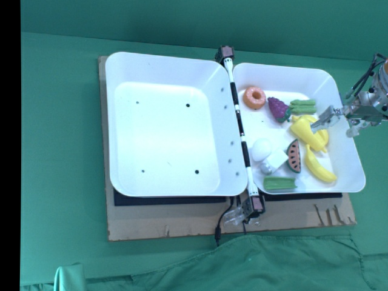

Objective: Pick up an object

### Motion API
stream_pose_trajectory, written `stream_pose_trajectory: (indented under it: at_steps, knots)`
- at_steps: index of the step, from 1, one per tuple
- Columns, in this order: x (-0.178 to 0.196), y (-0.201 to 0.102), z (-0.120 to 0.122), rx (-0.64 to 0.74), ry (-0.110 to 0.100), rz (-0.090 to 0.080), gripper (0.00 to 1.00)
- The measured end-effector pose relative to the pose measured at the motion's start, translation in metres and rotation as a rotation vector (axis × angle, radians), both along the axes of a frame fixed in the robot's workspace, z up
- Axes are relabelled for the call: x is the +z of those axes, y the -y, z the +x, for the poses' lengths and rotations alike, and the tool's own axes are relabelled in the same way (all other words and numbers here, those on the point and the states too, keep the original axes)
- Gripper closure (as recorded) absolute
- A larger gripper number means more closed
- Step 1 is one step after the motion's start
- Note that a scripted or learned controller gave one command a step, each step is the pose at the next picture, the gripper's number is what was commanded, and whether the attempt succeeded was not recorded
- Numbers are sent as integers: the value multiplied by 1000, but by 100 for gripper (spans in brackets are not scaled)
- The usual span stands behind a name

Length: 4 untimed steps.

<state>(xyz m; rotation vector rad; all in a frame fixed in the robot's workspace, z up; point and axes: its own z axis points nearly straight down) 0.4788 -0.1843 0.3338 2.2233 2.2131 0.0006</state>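
Your end effector [337,121] hangs over the right white bin [339,90]. The yellow plastic pepper [308,132] lies just left of it. I cannot tell whether it grips anything.

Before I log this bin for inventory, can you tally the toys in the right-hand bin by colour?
Orange: 1, donut
Purple: 1, grapes
Green: 2, bean pods, celery piece
Yellow: 2, yellow toy, banana
White: 1, light bulb
Red: 1, watermelon slice
Total: 8
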Motion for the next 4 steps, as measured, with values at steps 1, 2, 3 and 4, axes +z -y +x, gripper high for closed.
stream_pose_trajectory:
  at_steps: [1,2,3,4]
  knots:
    - [0,0,0,0,0,0,0]
    - [-44,-7,3,1,-4,2,0]
    - [-86,-9,1,1,-5,3,0]
    - [-127,-2,5,-3,1,0,0]
